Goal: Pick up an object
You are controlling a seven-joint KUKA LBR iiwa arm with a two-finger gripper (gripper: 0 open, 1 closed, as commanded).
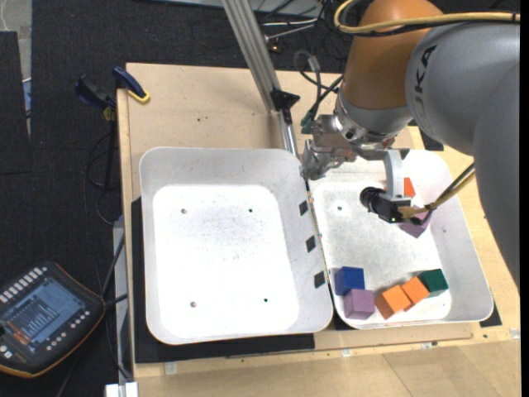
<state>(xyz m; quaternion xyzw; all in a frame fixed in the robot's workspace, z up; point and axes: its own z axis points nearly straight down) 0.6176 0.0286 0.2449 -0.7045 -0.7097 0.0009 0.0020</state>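
Observation:
The right bin (364,242) holds several small blocks along its near edge: a blue one (350,279), a purple one (359,303), an orange one (394,298) and a green one (433,283). Another purple block (414,224) lies farther back, towards the right, partly under a cable. My gripper (316,162) hangs over the bin's far left corner, close to the rim between the two bins and well away from the blocks. Nothing shows in its grasp.
The left bin (216,238) sits beside the right one. A slanted metal bar (258,52) comes down to the bins' shared far corner. A black cylinder (375,200) on the wrist overhangs the right bin. A teach pendant (41,317) lies at the lower left.

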